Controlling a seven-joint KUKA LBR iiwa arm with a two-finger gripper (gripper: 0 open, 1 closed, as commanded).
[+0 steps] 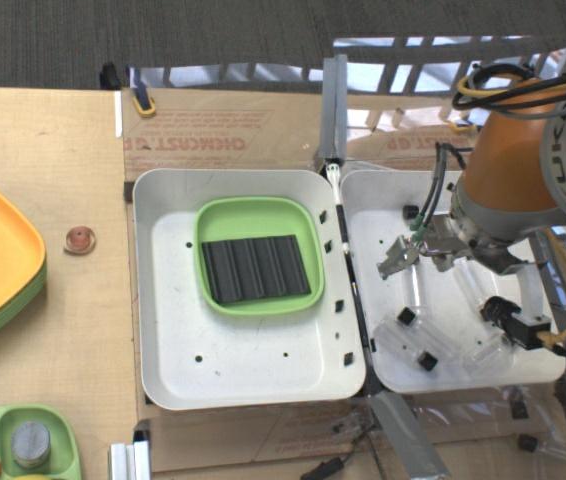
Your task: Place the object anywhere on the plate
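We observe the dark grey ribbed rectangular object (255, 268) lying flat on the square light-green plate (258, 215), inside the left shallow white bin (163, 358). The grey arm's two-finger gripper (400, 258) is positioned over the right white bin (383, 358); we cannot tell the jaws' state.

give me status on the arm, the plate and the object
End effector over the right bin, low. Dark ridged object already lying flat on the green plate, left bin. Nothing blocking the plate.
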